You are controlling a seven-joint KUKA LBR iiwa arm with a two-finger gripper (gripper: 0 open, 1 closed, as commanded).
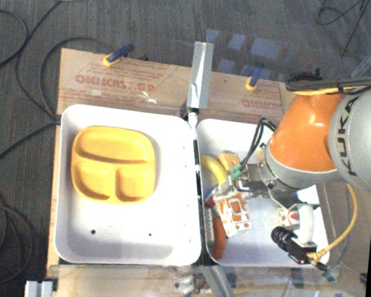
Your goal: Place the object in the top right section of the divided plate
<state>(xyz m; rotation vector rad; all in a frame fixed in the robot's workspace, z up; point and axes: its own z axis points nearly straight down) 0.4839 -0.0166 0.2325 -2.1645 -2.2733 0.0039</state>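
Over the right bin (305, 259), gripper (246, 184) low, grip state impossible to tell, one banana (213, 169) and one patterned carton (234, 214) beside it, one yellow divided plate (114, 163) far off in the left bin (123, 237)

1. From my feed, the arm (318, 135) is cut off by the frame's edge at 3 o'clock, so I only get its orange band and part of the grey body.
2. It covers much of the right bin (257, 251); that bin's 1 o'clock corner is hidden from me.
3. I can't make out the gripper's fingers; the wrist hides them.
4. The banana (213, 168) is partly under the wrist at its 3 o'clock side.
5. The print on the patterned box (235, 212) is too small to read.
6. The brown item (218, 239) at the bin's 7 o'clock corner is too blurred to identify.
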